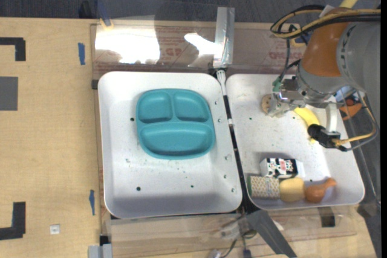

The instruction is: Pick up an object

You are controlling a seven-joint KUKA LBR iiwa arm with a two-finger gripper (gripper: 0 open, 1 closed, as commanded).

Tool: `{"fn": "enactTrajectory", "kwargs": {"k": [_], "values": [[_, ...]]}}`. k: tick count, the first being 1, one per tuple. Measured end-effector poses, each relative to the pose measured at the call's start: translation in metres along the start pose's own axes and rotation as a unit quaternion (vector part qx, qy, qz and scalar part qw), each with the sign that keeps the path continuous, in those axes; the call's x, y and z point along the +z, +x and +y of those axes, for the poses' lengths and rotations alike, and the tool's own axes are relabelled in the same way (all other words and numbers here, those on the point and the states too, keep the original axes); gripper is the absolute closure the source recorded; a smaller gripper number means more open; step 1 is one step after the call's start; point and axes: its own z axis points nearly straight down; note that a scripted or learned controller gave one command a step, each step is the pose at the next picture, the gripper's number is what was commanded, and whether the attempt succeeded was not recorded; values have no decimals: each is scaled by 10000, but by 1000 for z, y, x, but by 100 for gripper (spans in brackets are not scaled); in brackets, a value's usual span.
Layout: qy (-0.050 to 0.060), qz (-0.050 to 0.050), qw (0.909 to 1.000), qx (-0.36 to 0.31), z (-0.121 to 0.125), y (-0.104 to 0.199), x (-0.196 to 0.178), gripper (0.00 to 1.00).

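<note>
In the upper part of the right bin (254, 148), the pincer (279, 99) hangs low over the white floor, under the grey arm (357, 63) with its orange band; whether it is released or clenched I cannot tell, as the wrist body and cables hide the tips. A small round tan object (266, 103) lies just beside it on its left side in the view, perhaps touching, though that is unclear. To the right of the pincer a yellow banana (307, 118) lies at a slant on the bin floor, its dark end toward the bin's right wall. Well apart, along the bin's near edge, sits a cluster: a black-and-white patterned box (279, 167), a tan woven-looking block (263, 187) below it, a yellowish rounded piece (291, 190) touching that block, and an orange-brown piece (317, 190) next to it. The left bin (121, 178) holds a teal divided plate (175, 122), lying flat near its middle, with three compartments.
</note>
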Motion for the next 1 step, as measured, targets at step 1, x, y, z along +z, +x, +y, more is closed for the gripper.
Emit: {"fn": "enactTrajectory", "kwargs": {"k": [1], "values": [[6,0,10000,0,0,0,1,0]]}}
